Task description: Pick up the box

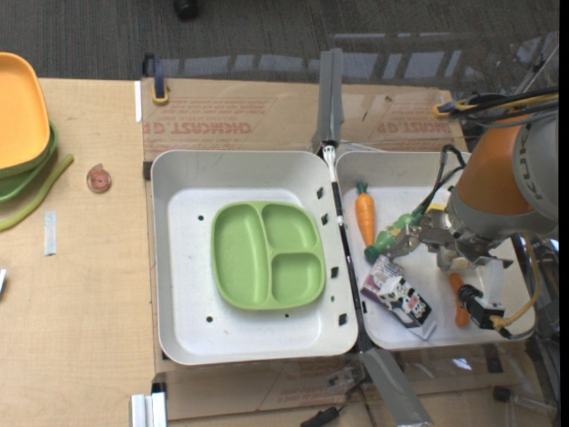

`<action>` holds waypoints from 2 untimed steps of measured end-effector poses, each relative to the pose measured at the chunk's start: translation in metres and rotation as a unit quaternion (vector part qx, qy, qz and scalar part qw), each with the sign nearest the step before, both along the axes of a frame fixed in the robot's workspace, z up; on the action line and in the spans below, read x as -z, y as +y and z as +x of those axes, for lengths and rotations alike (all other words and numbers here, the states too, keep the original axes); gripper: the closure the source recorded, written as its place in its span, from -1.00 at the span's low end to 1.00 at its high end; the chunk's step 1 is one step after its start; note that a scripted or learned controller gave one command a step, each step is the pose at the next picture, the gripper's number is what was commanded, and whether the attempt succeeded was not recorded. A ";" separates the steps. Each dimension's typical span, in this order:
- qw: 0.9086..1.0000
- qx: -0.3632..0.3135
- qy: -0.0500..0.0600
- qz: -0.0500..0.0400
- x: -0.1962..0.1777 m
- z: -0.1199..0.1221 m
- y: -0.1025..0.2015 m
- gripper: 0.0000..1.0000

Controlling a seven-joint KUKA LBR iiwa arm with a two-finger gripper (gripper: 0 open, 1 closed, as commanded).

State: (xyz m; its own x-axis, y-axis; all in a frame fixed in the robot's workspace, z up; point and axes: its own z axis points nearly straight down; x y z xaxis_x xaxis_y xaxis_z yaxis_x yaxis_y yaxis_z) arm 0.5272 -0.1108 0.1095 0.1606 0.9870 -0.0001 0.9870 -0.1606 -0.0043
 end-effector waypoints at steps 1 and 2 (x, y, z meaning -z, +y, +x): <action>1.000 -0.025 -0.009 -0.001 0.012 -0.046 0.010 -1.00; 0.998 -0.062 -0.009 -0.003 0.011 0.003 -0.065 -1.00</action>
